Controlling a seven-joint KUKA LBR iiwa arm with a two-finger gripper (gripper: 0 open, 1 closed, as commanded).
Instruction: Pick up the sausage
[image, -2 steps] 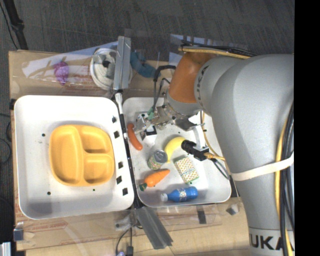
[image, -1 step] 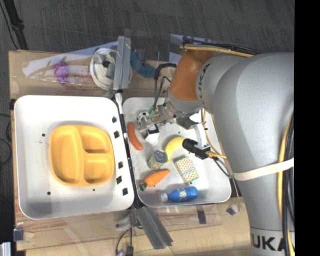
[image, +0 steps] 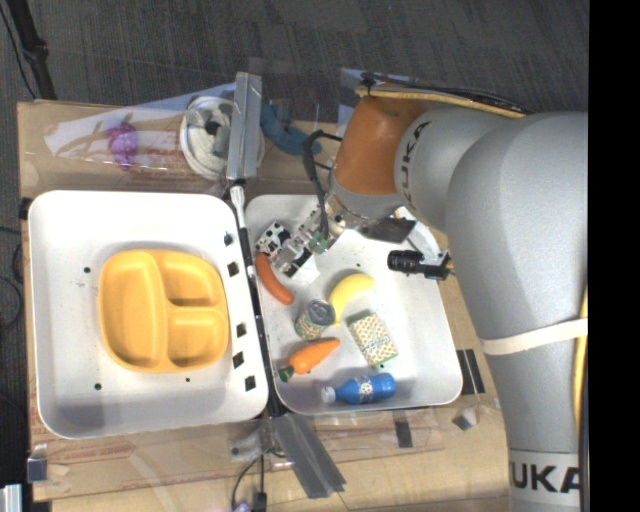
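The sausage (image: 273, 281), a short red-orange link, lies in the right bin (image: 440, 350) against its left wall. My gripper (image: 283, 249) reaches in from the upper right and hangs low just above the sausage's upper end, at the bin's top-left corner. The black and white fingers (image: 272, 240) point down-left toward it. Nothing shows between them.
Also in the right bin lie a yellow lemon (image: 349, 291), a small can (image: 314, 319), a patterned box (image: 372, 339), a carrot (image: 312, 356) and a blue bottle (image: 360, 389). The left bin (image: 60, 380) holds a yellow divided tray (image: 165, 307). The grey arm covers the right side.
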